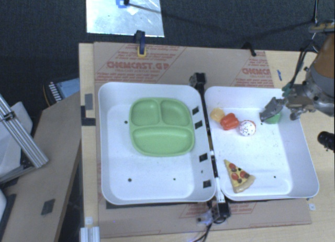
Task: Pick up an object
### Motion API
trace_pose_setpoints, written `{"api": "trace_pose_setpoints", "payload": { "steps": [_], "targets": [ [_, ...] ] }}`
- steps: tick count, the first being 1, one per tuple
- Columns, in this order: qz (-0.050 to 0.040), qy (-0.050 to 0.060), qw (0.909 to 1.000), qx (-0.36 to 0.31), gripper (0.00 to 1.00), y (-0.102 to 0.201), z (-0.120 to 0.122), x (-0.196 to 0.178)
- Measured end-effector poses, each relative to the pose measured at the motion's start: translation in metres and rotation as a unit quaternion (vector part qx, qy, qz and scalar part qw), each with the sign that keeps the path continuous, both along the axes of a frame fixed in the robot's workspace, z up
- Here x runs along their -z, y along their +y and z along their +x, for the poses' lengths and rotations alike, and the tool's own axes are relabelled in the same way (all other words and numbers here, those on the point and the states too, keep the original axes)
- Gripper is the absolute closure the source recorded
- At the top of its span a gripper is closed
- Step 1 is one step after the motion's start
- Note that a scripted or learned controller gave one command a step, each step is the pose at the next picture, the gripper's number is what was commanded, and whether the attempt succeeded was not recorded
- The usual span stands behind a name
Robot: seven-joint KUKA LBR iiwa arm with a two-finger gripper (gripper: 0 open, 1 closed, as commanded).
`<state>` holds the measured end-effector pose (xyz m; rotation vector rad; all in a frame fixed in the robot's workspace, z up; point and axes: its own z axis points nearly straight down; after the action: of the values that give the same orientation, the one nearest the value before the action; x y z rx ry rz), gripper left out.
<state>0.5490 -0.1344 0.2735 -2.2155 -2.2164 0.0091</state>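
The tool hangs over the far right part of the right bin, with a green piece directly under or against its tip. Whether that piece sits between the grasping parts or only lies beneath them cannot be told from this slant, nor how far open the tool is.

Four more candidates lie in the same bin. A yellow piece and a red piece touch each other near the bin's left wall, a round white piece with pink specks sits just beside the red one, and a pizza slice lies well apart toward the near edge. The left bin carries a green divided plate.

All of these look like toy food: probably light, hollow plastic, stiff rather than soft, and smooth enough to slip or skate on the white floor if pinched off-centre. None seems fragile. The green piece is nearest and is likely best taken across its narrow middle. The round one may roll away from a closing grip. The pizza slice is flat and low, so it calls for a grip across its two long edges, close to the floor. The yellow and red pair crowd each other, which leaves little room beside either.
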Motion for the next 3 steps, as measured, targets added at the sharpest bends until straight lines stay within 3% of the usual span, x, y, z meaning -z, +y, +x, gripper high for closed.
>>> {"api": "trace_pose_setpoints", "payload": {
  "steps": [1,3],
  "targets": [
    [-0.0008,-0.005,1.0,-0.001,0.0,0.0,0.002,-0.006],
    [-0.0003,-0.003,1.0,-0.001,0.0,0.006,0.014,0.108]
  ]
}}
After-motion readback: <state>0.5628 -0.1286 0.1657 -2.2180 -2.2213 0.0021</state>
